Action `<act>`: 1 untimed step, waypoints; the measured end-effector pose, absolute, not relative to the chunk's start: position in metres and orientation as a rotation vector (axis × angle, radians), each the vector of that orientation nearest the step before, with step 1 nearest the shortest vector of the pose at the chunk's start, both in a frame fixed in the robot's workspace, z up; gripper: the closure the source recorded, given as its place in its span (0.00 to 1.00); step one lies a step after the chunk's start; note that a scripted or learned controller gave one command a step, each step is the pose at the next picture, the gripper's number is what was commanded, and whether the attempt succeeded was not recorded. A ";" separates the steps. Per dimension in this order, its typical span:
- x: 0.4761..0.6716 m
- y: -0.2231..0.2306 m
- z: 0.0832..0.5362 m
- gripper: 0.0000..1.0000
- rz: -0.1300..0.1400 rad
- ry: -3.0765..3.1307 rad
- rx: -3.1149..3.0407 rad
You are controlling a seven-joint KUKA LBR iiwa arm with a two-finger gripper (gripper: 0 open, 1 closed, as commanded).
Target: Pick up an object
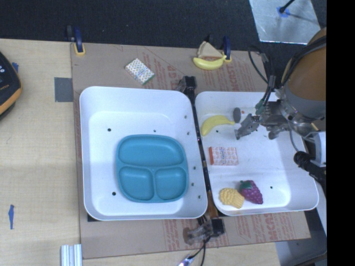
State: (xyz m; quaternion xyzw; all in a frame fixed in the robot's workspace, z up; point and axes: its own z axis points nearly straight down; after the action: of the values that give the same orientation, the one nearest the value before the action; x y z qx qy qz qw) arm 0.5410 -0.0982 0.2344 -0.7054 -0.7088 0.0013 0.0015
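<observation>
While the arm (304,76) reaches in from the right over the right bin (277,201), its gripper (242,125) hangs above the bin's upper part, just right of the yellow banana (215,123). Fingers look spread, one dark tip (237,114) up near the banana's end, another (244,129) lower. Nothing sits between them. Can't tell if the tips touch the bin floor.

Right bin contents: banana at upper left, a small card with red print (223,155) flat in the middle, a yellow corn cob (231,197) and a bunch of purple grapes (252,192) near the bottom edge, corn and grapes touching or just beside each other.

Left bin (100,112) holds a blue divided plate (152,167), three compartments, lying flat around the centre.

Outside the bins on the brown mat (166,71): a second banana with a sandwich slice (209,57) at the top edge, by a blue clamp (226,47); a small patterned packet (139,70) above the left bin. A black and orange device (8,87) sits at the far left edge of the wooden bench (33,159).
</observation>
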 end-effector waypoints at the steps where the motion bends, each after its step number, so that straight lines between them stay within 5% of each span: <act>1: 0.478 -0.129 0.166 0.00 0.005 -2.224 -2.214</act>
State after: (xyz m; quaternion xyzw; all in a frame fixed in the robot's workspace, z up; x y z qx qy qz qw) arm 0.4777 -0.1288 0.1663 -0.7055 -0.7087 0.0016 0.0016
